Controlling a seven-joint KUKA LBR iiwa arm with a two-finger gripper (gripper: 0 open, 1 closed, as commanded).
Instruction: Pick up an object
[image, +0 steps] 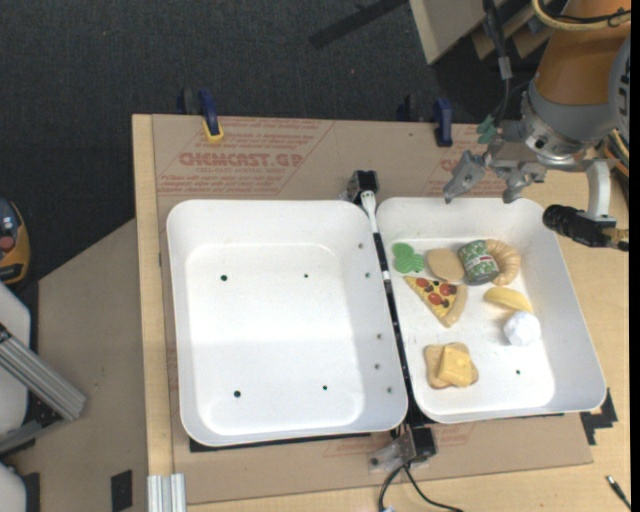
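Note:
My gripper (490, 186) hangs open above the far rim of the right bin (560, 395), with nothing between its spread fingers. Below it in that bin lie a green leafy toy (406, 258), a pizza slice (437, 295), a tan bread piece (444, 264), a green can (479, 261), a croissant (507, 258), a yellow banana piece (507, 298), a white ball (520, 328) and toast slices (451, 365). The can rests against the croissant.
The left bin (270, 320) lies beside the right one, their rims meeting along a black hinge strip (380, 270). Both bins sit on a brown board (250, 150) held by blue clamps (210, 112). A black cable fitting (575, 222) juts out at the right.

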